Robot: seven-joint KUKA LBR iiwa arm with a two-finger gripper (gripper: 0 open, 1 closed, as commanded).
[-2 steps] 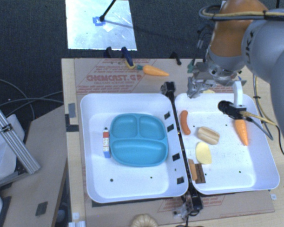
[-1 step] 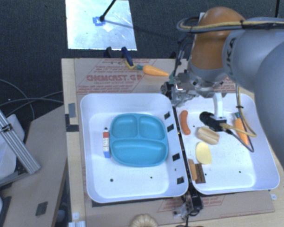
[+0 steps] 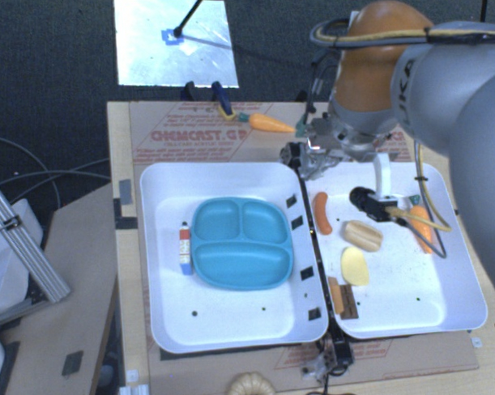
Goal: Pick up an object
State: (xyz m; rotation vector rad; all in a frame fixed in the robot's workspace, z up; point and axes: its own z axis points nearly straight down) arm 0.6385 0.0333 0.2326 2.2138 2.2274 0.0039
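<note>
While the grey arm (image 3: 454, 88) reaches in from the right, its gripper (image 3: 307, 154) sits over the far end of the divider between the two white bins, at the back rim. Whether the gripper is parted or clenched cannot be told from this angle, and no object can be made out in its grasp. Right bin (image 3: 454, 307): an orange-red sausage (image 3: 321, 213) lies lengthwise just beside the divider, closest of the loose items to the gripper. A tan bread roll (image 3: 362, 235) lies near it toward the bin's middle. A pale yellow slice (image 3: 355, 268) lies just in front of the roll. A brown bar (image 3: 342, 299) lies against the divider near the front wall. An orange piece (image 3: 423, 224) lies toward the right wall, partly crossed by cabling; its identity is unclear. Left bin (image 3: 166, 317): a blue divided plate (image 3: 237, 241) lies flat in the middle. A white marker (image 3: 184, 247) with a red cap lies just beside the plate's left edge, parallel to it. Outside the bins, a toy carrot (image 3: 267, 124) lies on the printed cardboard (image 3: 172, 134) behind them, well apart from the bin contents.
</note>
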